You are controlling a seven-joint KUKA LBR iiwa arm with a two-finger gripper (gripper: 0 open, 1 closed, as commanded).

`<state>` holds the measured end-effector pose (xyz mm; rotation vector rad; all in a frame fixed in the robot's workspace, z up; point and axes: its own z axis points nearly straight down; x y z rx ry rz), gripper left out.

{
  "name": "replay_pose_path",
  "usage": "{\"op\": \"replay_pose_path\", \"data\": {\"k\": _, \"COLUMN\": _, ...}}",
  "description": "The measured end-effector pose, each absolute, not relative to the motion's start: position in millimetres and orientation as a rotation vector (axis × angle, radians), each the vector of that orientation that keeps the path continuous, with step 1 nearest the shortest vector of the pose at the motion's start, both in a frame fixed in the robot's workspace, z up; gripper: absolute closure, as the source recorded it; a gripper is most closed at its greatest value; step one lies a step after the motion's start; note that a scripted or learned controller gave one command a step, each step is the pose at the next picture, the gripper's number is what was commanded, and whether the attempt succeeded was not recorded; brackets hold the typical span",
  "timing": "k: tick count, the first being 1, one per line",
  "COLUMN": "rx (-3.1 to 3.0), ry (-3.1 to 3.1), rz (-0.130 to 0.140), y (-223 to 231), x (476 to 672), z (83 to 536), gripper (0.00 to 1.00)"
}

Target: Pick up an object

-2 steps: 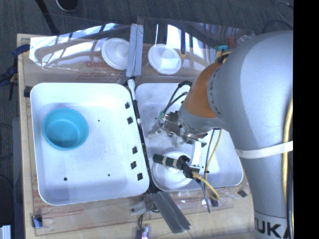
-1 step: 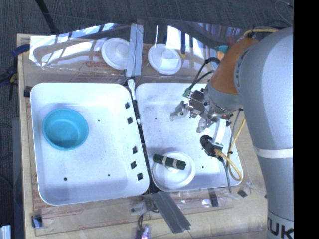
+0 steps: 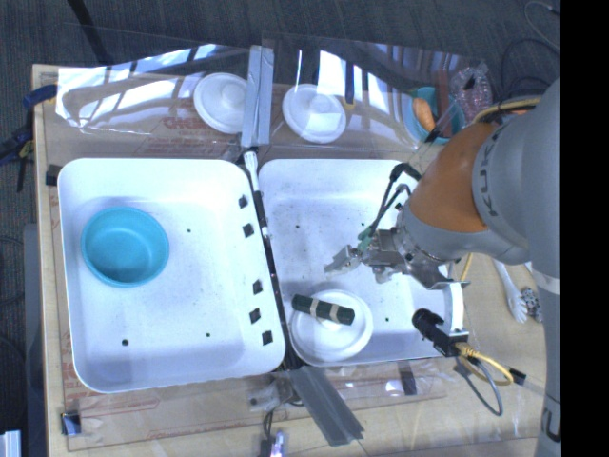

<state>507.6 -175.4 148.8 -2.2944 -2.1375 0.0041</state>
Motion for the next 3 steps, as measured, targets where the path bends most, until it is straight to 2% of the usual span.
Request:
{"op": "replay_pose_path", "data": {"k": 1, "rx": -2.268, "ry": -2.182, "rz": -0.012, "y": -161.1, "x": 480.9, "z": 96.9, "gripper": 0.0}}
{"op": "replay_pose_path", "data": {"k": 2, "rx": -2.236, "ry": -2.235, "rz": -0.004, "y": -117.0, "x": 507.9, "z": 95.5, "gripper": 0.0}}
{"op": "replay_pose_path", "data": {"k": 3, "rx": -2.313, "ry": -2.141, "rz": 0.003, "y": -113.9, "x": 579.4, "z": 94.3, "gripper": 0.0}}
